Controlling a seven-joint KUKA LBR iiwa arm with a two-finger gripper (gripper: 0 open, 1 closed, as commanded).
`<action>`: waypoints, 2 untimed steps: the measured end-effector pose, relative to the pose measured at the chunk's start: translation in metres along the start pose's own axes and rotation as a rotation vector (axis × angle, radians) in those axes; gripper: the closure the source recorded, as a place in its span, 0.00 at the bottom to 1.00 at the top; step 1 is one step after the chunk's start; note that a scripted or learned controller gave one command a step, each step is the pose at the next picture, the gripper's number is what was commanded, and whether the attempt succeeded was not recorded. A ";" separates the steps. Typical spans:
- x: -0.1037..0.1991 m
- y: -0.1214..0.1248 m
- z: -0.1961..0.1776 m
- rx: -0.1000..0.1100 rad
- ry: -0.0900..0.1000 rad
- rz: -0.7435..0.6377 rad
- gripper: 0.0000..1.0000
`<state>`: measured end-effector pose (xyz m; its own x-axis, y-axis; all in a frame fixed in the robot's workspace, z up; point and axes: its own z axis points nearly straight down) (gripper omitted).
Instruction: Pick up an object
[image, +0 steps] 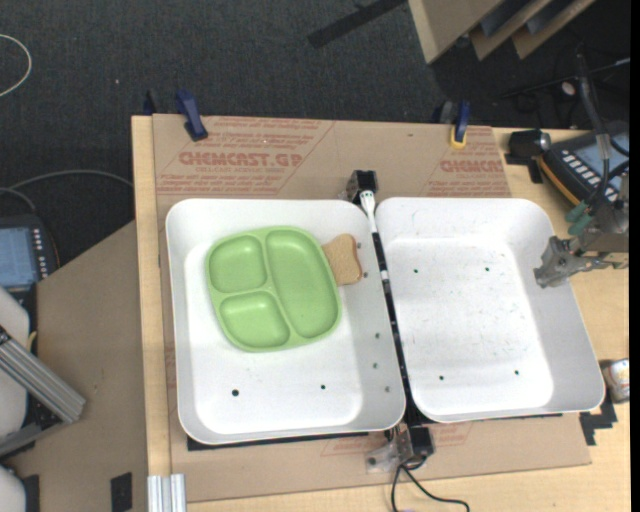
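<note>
A light green divided plate lies in the left white bin, toward its back. A small tan flat piece, like a slice of toast, rests against the plate's right edge. The right white bin shows its speckled floor. My gripper hangs at the right bin's right rim, far from the plate and the tan piece, with nothing visible in it. Most of the arm is cut off by the frame's right edge.
Both bins sit on a cardboard sheet held by a blue clamp and a yellow-blue clamp at the back. A black fitting stands at the back of the seam between the bins. Dark equipment sits at back right.
</note>
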<state>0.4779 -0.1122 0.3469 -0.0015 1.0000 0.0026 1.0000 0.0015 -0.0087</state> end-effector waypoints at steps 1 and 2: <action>-0.065 0.039 -0.102 -0.023 -0.011 0.006 1.00; -0.028 0.008 -0.020 0.000 0.001 0.000 1.00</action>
<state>0.4862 -0.1400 0.3672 -0.0019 1.0000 0.0034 1.0000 0.0019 -0.0088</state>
